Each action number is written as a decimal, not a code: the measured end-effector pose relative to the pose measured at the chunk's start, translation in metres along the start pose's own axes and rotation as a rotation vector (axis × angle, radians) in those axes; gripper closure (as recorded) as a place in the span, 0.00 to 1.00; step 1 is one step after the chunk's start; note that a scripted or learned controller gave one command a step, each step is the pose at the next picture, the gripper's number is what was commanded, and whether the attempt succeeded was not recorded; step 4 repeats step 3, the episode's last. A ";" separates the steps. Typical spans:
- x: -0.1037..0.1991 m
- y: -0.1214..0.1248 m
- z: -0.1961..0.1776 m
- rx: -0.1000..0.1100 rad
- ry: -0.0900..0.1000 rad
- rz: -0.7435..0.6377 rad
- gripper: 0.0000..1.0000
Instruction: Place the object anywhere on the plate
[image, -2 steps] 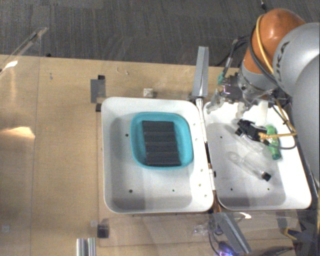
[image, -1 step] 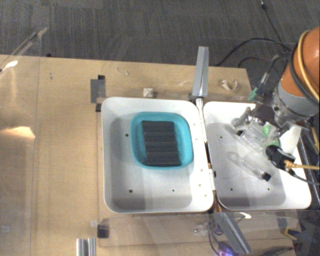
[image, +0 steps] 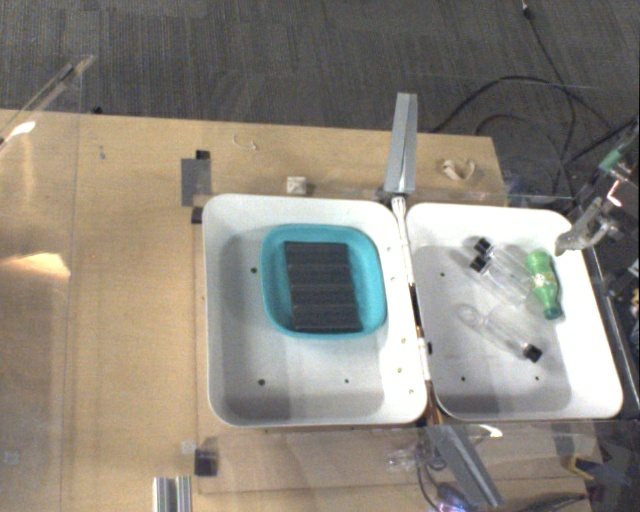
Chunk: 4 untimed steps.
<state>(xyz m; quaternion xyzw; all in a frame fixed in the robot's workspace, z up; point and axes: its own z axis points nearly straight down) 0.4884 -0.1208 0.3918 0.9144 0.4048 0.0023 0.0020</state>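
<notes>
From the camera fixed above, the light wooden bench carries two shallow white plastic bins side by side. The left white bin holds a square turquoise plate with rounded corners, lying flat toward the far half of the bin; a dark grey ribbed rectangular pad rests in the plate's middle.

The right white bin holds the loose objects. A small green plastic bottle lies on its side near the bin's far right corner. Just beside it, to the left, a clear plastic tube with a black cap lies slantwise, its cap end toward the bin's far left. Nearer the camera, a second clear tube with a black cap lies slantwise as well, its cap pointing toward the right wall. All three sit on the bin floor, well apart from the plate.

At the right edge, by the far right corner of the right bin, the grey metal tool hangs above the rim. Whether it is spread or closed cannot be told, and nothing is seen in it.
</notes>
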 end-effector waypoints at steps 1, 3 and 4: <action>-0.046 0.042 -0.042 0.003 -0.004 0.128 0.00; -0.063 0.056 0.004 0.003 -0.004 0.416 0.00; -0.063 0.056 0.004 0.003 -0.004 0.416 0.00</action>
